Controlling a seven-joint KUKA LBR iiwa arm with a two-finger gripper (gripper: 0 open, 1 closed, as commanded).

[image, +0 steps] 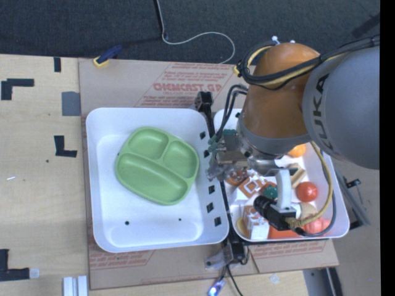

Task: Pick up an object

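Gripper [237, 171]: low over the right bin, under the arm's wrist, among the small items at that bin's left side; the wrist hides the fingers, so whether they are spread or pressed together cannot be told; nothing can be seen pinched
Arm [345, 103]: grey body entering from the right; orange band [281, 85] above the wrist, wrapped by black and yellow cables; it covers most of the right bin's upper half
Right bin [338, 230]: shallow and white; holds a crowd of small objects, the candidates for picking
Red ball [307, 192]: in the right bin, right of the wrist, near the bin's right wall
Dark green ball [269, 193]: just left of the red ball, beside a white-and-black fitting on the arm
Patterned box [253, 185]: orange and white, just below the gripper; touching or apart cannot be told
Pink item [316, 225]: near the right bin's front right corner
Left bin [102, 184]: white, side by side with the right bin
Green plate [158, 164]: three compartments, lying flat in the left bin, toward its back; well apart from the gripper
Bench [37, 184]: light wood with black marks; cardboard sheet under both bins
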